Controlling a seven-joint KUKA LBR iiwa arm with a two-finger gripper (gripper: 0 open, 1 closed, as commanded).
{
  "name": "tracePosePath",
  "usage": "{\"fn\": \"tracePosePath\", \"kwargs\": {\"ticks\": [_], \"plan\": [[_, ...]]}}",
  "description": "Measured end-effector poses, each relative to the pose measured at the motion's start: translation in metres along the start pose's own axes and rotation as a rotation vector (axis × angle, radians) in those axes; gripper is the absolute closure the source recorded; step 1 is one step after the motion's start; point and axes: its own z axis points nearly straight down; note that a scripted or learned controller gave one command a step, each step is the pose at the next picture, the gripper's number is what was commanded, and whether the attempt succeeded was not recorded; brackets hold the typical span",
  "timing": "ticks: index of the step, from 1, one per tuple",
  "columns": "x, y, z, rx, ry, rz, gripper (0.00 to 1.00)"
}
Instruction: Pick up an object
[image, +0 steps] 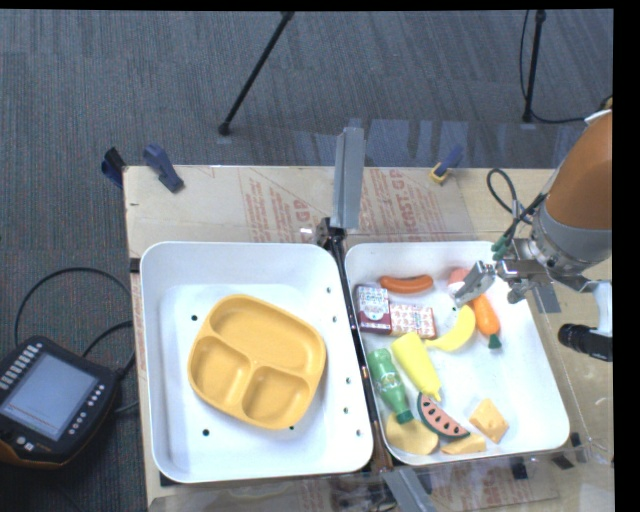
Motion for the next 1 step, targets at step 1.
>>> {"fn": "tracePosePath", "kwargs": {"ticks": [1], "plan": [[-0.0413, 0.0219, 0.0706, 0.007, 0.0, 0.02, 0.0]]}}
